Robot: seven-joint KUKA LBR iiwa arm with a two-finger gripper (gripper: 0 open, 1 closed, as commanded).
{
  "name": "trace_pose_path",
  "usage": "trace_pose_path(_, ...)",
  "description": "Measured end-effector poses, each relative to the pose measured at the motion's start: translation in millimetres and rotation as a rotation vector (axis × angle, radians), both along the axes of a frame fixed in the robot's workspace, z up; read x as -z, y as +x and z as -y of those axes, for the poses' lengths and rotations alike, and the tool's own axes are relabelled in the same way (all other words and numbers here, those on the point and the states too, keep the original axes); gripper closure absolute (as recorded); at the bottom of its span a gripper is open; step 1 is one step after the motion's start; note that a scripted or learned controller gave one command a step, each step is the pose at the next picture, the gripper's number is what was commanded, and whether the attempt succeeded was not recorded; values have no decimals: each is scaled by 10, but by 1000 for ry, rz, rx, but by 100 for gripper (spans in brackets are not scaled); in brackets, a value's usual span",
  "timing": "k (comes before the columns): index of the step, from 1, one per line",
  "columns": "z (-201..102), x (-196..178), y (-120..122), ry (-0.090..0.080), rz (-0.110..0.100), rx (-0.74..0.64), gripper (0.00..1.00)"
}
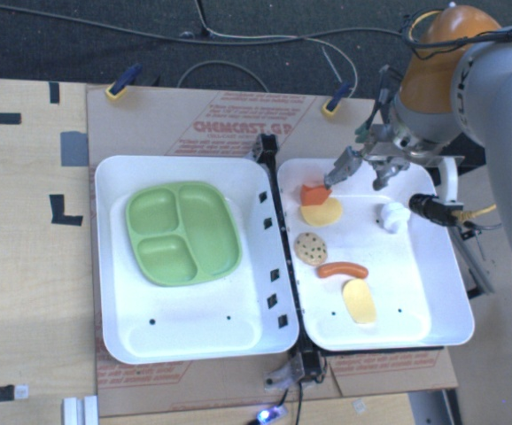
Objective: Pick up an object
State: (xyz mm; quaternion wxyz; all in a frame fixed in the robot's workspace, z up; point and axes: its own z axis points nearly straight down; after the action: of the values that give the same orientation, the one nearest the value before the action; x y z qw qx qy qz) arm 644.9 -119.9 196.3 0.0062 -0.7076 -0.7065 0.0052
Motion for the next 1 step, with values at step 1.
trace_pose_path(1,-6,-98,27,-1,14,-3,0)
